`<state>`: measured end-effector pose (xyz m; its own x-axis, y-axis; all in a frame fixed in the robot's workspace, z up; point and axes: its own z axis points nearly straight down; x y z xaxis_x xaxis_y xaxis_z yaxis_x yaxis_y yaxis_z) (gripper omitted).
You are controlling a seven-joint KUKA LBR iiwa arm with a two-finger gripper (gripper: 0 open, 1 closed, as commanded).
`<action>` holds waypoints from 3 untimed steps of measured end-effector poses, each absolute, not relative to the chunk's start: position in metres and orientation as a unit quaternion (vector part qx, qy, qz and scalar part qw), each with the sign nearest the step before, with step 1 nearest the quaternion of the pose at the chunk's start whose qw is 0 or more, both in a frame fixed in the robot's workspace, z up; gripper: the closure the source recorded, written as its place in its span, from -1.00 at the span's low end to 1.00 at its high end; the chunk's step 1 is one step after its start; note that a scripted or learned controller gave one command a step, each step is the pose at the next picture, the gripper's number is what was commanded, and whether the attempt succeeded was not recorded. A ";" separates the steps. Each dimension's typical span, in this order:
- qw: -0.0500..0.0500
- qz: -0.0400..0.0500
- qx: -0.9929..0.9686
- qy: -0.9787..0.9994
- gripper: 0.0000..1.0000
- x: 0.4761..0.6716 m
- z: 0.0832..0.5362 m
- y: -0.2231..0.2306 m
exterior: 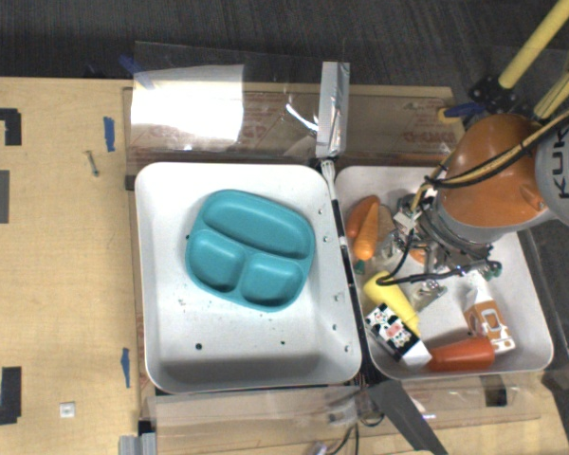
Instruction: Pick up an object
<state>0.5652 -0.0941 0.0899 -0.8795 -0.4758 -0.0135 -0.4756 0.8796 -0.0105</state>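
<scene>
The arm's orange wrist band (493,183) hangs over the right bin (536,335), with the gripper (434,271) reaching down into the pile of small objects beneath it. An orange carrot-like toy (364,227) lies at the bin's upper left. A yellow piece (389,300) lies just left of the gripper, and a black-and-white block (391,332) sits below that. A red-orange toy (463,354) rests near the bin's front wall, with a white and orange item (486,318) above it. The wrist hides the fingers.
The left bin (161,254) holds a teal divided plate (250,248) in its middle. A clear plastic divider (332,112) stands behind the bins. Yellow cables (541,31) run off to the upper right. Wooden bench surface (47,254) lies to the left.
</scene>
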 end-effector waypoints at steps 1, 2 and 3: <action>0.007 -0.002 -0.205 0.979 -1.00 0.533 0.090 -0.103; 0.006 -0.002 -0.251 0.968 -1.00 0.561 0.090 -0.098; 0.013 -0.004 -0.252 0.968 1.00 0.565 0.103 -0.097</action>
